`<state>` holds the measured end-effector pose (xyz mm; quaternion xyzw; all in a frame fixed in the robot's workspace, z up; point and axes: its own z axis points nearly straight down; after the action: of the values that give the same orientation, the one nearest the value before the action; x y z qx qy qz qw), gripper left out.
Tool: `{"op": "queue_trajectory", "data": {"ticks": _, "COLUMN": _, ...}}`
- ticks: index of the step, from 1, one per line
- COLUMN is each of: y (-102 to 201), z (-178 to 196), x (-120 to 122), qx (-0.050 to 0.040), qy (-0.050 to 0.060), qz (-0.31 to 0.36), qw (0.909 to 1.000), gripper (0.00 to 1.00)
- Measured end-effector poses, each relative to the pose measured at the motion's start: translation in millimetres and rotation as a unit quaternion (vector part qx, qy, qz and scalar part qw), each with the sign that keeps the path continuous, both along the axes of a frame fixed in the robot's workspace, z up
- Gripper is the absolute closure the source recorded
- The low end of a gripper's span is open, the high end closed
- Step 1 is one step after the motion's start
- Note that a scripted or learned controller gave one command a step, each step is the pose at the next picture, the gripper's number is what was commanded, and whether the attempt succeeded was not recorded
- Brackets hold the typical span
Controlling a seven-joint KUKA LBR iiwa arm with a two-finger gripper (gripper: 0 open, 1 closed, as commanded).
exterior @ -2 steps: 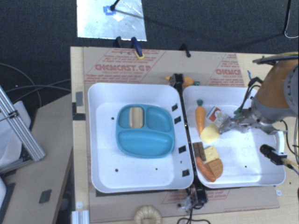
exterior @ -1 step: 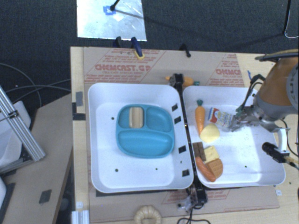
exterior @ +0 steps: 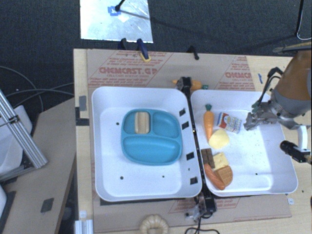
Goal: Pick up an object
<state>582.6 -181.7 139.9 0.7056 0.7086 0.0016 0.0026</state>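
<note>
The right bin (exterior: 278, 179) holds several toy foods along its left side. An orange carrot (exterior: 208, 123) with a green top lies upright in the view, and a small white, red and blue packet (exterior: 229, 122) sits beside it. Below them are a pale yellow round piece (exterior: 219, 139), a brown block (exterior: 208, 157), a yellow wedge (exterior: 220, 160), an orange-red sausage (exterior: 214, 176) and a tan slice (exterior: 225, 174). My gripper (exterior: 249, 123) hangs over the bin's right half, just right of the packet, with nothing seen in it.
The left bin (exterior: 109, 179) holds a blue divided plate (exterior: 151, 147) with a tan bread piece (exterior: 142, 122) in its upper left compartment. An orange thing (exterior: 196, 86) lies behind the bins, a clamp (exterior: 143, 51) at the board's back edge, a beige ring (exterior: 153, 224) in front.
</note>
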Motion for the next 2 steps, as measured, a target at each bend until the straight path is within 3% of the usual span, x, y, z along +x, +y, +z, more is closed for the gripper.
{"op": "queue_trajectory", "data": {"ticks": 1, "y": 2, "z": 58, "x": 12, "qx": -0.0004, "qy": -0.001, "qz": 0.000, "qw": 1.0000, "gripper": 1.00}}
{"op": "queue_trajectory", "data": {"ticks": 2, "y": 2, "z": 87, "x": 13, "qx": -0.0001, "qy": 0.000, "qz": 0.000, "qw": 1.0000, "gripper": 1.00}}
